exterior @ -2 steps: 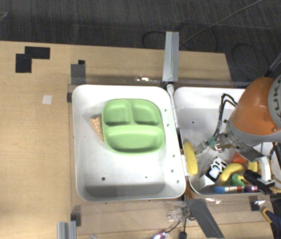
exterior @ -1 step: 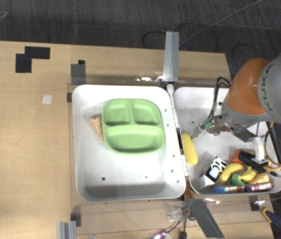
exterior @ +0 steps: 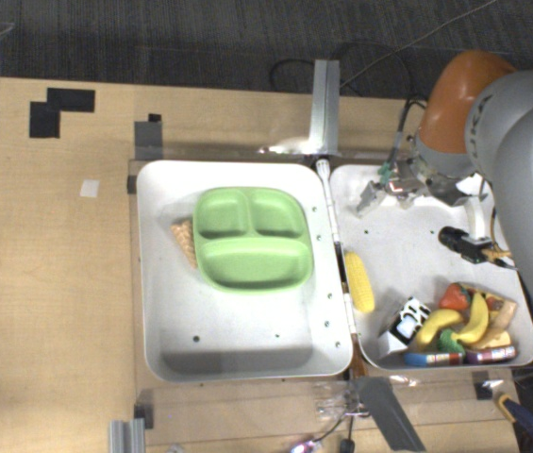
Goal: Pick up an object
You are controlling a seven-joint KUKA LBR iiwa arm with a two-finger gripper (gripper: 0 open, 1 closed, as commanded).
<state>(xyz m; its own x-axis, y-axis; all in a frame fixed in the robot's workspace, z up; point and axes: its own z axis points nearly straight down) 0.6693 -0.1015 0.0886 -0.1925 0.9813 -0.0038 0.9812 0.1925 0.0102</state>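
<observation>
On the table (exterior: 49, 281), the left bin (exterior: 167, 347) holds a green divided plate (exterior: 250, 238) with a tan piece (exterior: 184, 242) tucked at its left edge. Just across the divider, a corn cob (exterior: 358, 281) lies in the right bin (exterior: 408, 253), and toy fruit and markers (exterior: 455, 333) crowd its near right corner. Up at that bin's far side hangs the claw (exterior: 379, 192), nothing visibly in it; whether it is wide or narrow, I cannot tell.

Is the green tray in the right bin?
No, the green tray lies in the left bin; the right bin holds the corn and a pile of small toys.
</observation>
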